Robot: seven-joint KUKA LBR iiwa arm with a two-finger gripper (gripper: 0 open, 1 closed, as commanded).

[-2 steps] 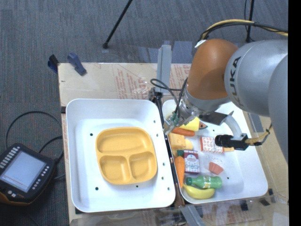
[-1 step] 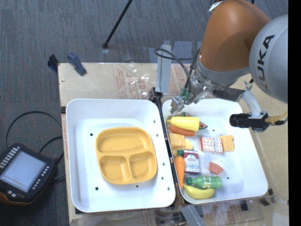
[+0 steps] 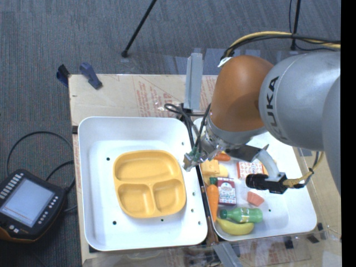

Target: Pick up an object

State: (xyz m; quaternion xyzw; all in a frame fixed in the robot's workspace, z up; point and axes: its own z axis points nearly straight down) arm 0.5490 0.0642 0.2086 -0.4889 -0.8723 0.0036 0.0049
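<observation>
We see a yellow tray in the left bin; the right bin holds a carrot, banana, green bottle and small cartons. The gripper hangs at the bins' shared edge; we cannot tell its state. Both bins sit on a cardboard-topped bench over grey carpet.

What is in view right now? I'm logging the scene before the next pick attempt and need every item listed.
bins: 2, white, side by side on the bench
divided plate: 1, yellow, in the left bin
carrot: 1, orange, right bin, along its left wall
banana: 1, yellow, right bin, near edge
bottle: 1, green, lying just above the banana
small carton: 1, red and white, right of the carrot
cheese wedge: 1, yellow, right bin, below the gripper
teach pendant: 1, dark with grey screen, floor at left
arm: 1, grey with orange band, over the right bin
gripper: 1, at the bins' shared wall
</observation>
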